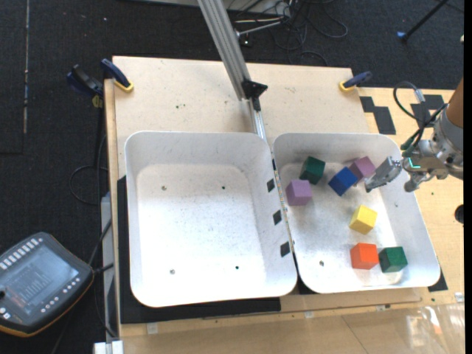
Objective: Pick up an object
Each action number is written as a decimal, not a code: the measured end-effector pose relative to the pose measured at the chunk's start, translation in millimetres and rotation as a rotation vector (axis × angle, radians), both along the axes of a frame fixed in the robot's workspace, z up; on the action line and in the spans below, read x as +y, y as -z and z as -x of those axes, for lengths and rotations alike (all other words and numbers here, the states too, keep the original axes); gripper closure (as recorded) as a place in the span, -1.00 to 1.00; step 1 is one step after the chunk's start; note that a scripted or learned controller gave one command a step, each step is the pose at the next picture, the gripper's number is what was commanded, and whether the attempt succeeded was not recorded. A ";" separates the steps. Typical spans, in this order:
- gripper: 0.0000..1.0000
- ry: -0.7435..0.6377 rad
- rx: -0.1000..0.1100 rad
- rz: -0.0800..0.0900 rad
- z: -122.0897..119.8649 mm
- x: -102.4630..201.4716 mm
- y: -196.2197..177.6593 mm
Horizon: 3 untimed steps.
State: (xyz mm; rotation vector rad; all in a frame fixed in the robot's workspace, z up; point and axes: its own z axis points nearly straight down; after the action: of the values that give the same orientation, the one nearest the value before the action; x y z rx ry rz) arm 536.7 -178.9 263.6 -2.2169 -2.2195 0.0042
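Several small cubes lie in the right bin (413, 220): a dark green cube (313, 169), a blue cube (343, 181), a mauve cube (361, 167), a purple cube (298, 192), a yellow cube (363, 218), an orange cube (363, 256) and a second green cube (393, 258). My gripper (397, 179) hangs over the bin's right side, just right of the mauve cube. It is open, and nothing sits between its fingers. One fingertip (379, 178) is close beside the mauve cube.
The left bin (147, 198) adjoins the right one on the bench. A metal pole (225, 35) slants in from the top to the bins' shared edge. A pendant (37, 282) lies at the lower left. Clamps (118, 76) hold the board's back corners.
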 end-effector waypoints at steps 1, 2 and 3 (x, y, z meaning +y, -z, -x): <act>-1.00 0.000 -0.005 0.001 -0.8 0.1 -2.3; -1.00 0.001 0.001 0.000 -2.0 4.4 61.3; -1.00 0.002 0.002 -0.001 5.0 9.4 123.1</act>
State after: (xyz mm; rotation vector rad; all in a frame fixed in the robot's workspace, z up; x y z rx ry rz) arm 531.7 -169.5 140.5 -2.2179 -2.2158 0.0054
